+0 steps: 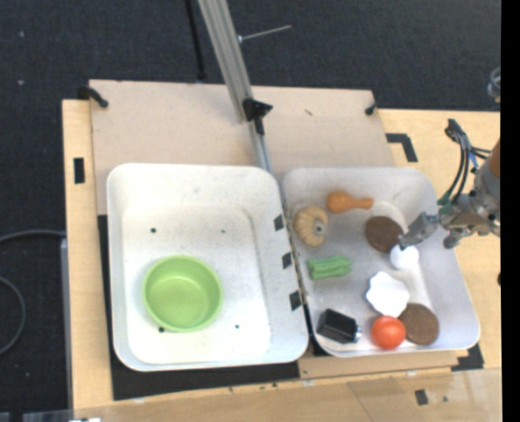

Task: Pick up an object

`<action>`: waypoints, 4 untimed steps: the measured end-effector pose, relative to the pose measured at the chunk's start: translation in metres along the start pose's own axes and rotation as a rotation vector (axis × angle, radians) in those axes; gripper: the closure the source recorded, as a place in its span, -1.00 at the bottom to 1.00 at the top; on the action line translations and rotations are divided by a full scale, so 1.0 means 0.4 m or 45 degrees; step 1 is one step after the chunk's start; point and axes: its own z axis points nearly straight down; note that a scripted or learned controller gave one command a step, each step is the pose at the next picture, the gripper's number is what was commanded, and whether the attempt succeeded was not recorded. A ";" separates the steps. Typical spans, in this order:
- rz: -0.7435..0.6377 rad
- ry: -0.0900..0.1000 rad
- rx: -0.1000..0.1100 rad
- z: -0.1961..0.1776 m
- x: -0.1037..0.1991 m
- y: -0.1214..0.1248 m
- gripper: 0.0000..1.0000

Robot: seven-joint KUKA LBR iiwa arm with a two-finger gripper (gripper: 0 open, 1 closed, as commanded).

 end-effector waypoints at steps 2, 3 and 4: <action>0.003 -0.001 0.006 0.112 0.004 0.015 -1.00; 0.004 -0.002 0.004 0.219 0.005 0.028 -1.00; 0.006 -0.003 0.003 0.297 0.002 0.028 -1.00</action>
